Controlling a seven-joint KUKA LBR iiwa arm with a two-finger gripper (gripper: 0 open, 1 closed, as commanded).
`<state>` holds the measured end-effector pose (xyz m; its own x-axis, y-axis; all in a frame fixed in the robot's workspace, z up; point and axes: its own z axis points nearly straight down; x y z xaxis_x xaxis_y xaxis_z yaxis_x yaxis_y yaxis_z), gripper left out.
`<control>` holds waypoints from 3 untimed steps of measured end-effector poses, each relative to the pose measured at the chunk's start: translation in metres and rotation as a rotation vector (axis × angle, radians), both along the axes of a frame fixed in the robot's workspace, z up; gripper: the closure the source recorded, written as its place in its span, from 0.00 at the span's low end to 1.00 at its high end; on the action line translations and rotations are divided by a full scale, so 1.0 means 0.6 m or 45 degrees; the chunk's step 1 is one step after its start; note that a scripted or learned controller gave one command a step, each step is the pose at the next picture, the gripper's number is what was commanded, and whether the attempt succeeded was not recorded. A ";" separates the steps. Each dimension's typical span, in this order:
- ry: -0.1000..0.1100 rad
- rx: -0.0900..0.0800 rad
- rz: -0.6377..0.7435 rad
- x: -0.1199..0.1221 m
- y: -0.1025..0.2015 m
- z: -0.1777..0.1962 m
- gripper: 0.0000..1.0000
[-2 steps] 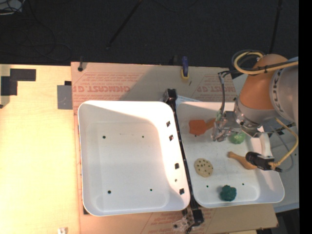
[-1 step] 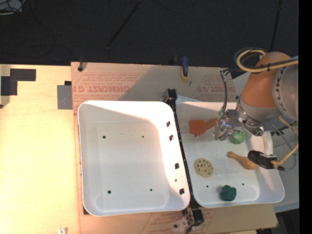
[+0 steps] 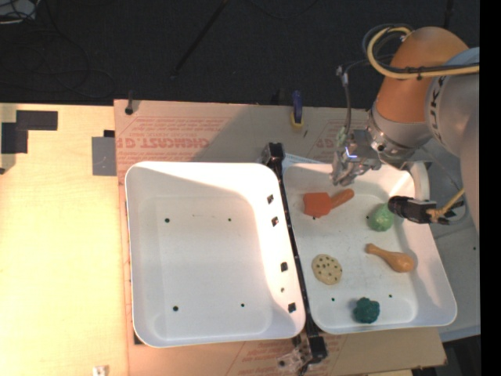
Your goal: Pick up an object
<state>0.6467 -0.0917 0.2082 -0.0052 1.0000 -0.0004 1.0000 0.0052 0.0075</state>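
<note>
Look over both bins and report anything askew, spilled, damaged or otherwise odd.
Nothing stands out. The right bin holds an orange spatula-like piece, a green ball, a tan gourd shape, a cookie and a teal lump, all lying apart. The gripper hangs above the spatula piece.

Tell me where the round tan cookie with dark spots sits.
The round tan cookie with dark spots lies in the right white bin, near its left wall, below the orange spatula and above-left of the teal lump.
</note>
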 end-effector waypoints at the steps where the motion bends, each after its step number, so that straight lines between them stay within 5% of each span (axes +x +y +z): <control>1: 0.013 0.000 -0.003 -0.005 -0.002 -0.007 0.00; 2: 0.023 0.002 -0.006 -0.009 0.001 -0.139 0.00; 3: -0.012 -0.002 -0.003 -0.039 0.022 0.213 0.00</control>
<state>0.6236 -0.0785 0.3357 -0.0028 1.0000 -0.0021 0.9999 0.0028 0.0165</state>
